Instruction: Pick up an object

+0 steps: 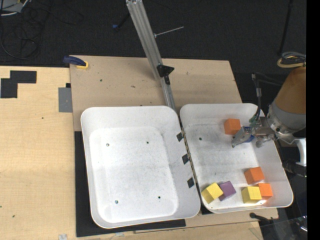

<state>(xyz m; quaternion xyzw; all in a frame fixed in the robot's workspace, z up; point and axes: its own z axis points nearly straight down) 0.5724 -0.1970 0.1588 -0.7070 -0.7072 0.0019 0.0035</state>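
A pale wooden bench (150,81) is sitting against a dark floor strewn with cables, and a slanted aluminium rail (147,39) is rising from behind the two white bins. The left bin (132,211) is lying beside the right bin (220,111), which is holding all the blocks. The grey arm (292,101) is reaching in over the right bin's far right rim, and the gripper (248,135) is hanging low just beside an orange cube (232,126) near the bin's upper middle. The cube is sitting at the gripper's upper-left, close to or touching one finger, but it is not lying between the fingers. The fingers are looking spread apart, with nothing clamped.

Further forward, a second orange cube (254,174) is resting alone, and along the front wall a yellow block (213,191) is touching a purple block (227,188), while another yellow block (251,194) is pressing against a small orange block (266,190).

The step in hand is appearing to be the approach to a grasp on the nearest orange cube, with nothing lifted yet. The next move is likely calling for a shift toward the cube so that it falls between the fingers, then a closing and a straight lift; closing from here is risking a push or a miss.
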